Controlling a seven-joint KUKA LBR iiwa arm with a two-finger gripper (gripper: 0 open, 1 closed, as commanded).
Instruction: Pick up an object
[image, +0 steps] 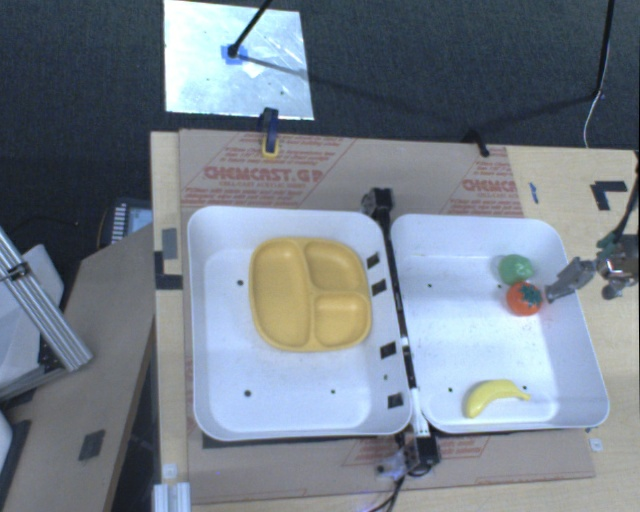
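The right bin (470, 320) holds three things: a green object (516, 268) near its far right corner, a red tomato-like object (523, 298) touching the green one's near side, and a yellow banana (494, 396) by the front wall. My gripper (585, 282) reaches in over the bin's right rim, just right of the red object, with a grey tip ending close beside it. Nothing is visibly held.
The left bin (220, 390) contains a yellow divided plate (308, 294). A black divider strip (393, 300) runs between the bins. Cardboard (330, 170) underlies both bins, and a shiny metal sheet (238, 60) lies beyond the bench.
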